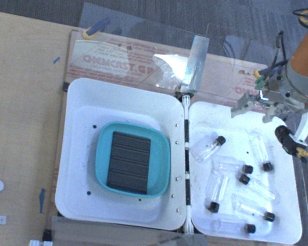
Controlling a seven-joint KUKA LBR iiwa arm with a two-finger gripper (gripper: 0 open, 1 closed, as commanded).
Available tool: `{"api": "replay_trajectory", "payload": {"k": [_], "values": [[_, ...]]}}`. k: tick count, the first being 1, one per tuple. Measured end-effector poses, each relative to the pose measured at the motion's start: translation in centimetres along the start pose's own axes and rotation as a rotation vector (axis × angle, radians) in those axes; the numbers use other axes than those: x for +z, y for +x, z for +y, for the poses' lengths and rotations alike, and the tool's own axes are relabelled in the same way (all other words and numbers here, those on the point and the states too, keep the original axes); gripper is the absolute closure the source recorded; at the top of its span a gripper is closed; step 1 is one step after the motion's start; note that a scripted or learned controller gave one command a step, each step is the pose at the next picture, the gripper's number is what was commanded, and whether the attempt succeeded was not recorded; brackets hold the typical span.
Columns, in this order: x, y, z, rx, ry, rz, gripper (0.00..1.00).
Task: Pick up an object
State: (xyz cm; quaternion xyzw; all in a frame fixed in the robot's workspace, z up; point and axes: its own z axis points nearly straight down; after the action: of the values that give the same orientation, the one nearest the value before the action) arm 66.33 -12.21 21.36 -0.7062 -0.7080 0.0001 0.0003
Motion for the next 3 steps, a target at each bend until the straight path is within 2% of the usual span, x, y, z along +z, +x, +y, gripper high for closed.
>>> {"api": "replay_trajectory", "payload": {"k": [1, 2, 3], "values": [[12.6, -2.8, -4.2, -0.025, -0.007, -0.002, 0.0], [11.9, -5.0, -8.8, -0.061, 0.0, 0.0, 0.0], [12.3, -7.9, -7.0, -0.111, -0.001, 0.024, 0.0]]}}
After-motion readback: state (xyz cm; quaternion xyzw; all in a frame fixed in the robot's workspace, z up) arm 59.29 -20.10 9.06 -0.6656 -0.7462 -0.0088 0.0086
